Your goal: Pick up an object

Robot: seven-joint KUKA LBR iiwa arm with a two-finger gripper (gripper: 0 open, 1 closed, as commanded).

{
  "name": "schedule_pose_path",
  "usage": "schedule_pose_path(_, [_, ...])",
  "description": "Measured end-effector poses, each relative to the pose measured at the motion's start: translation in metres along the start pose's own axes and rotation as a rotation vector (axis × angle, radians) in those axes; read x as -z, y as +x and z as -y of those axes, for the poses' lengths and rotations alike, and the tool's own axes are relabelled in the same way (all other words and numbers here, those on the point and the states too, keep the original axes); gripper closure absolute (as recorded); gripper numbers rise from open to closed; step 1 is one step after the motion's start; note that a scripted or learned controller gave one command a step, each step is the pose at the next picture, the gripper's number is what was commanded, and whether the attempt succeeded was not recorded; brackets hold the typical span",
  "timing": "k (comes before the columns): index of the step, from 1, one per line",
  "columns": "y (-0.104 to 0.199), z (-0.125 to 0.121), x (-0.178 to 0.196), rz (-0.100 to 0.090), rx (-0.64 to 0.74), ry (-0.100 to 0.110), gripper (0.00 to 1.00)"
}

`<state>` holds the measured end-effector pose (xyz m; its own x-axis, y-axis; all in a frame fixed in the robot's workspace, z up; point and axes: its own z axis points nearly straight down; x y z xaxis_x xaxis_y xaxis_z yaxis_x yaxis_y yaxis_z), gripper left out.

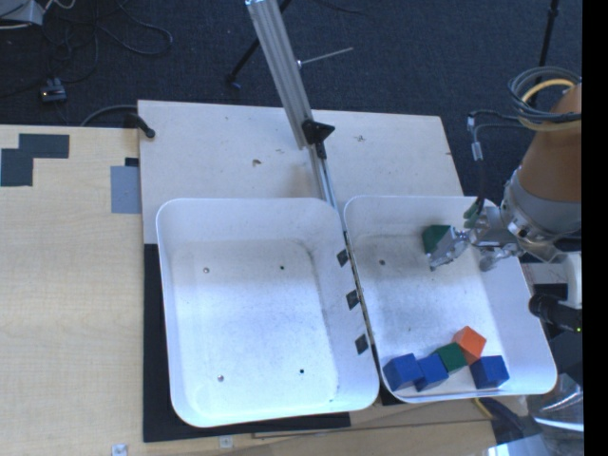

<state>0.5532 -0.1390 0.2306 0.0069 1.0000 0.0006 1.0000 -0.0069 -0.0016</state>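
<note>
The tool (454,251) seems to pinch a dark green block (436,237), its orientation unclear.

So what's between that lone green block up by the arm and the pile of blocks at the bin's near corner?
Nothing: in the camera view, only bare white floor of the right bin separates the green block from the cluster of blocks.

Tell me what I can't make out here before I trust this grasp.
- End effector, camera view: too small and blurred to tell if its fingers are open or closed.
- Dark green block beside it: the tool overlaps its right side, so contact or grip is unclear.
- Block cluster in the right bin: the green cube is partly covered by the orange cube and blue blocks.
- Arm base: cut off by the right edge.
</note>
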Motion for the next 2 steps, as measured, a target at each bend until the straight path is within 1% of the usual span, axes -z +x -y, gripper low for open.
schedule_pose_path(1, [-0.022,-0.03,-0.141,0.0,0.005,-0.001,0.0])
schedule_pose_path(2, [-0.049,-0.089,-0.139,0.002,0.011,-0.004,0.0])
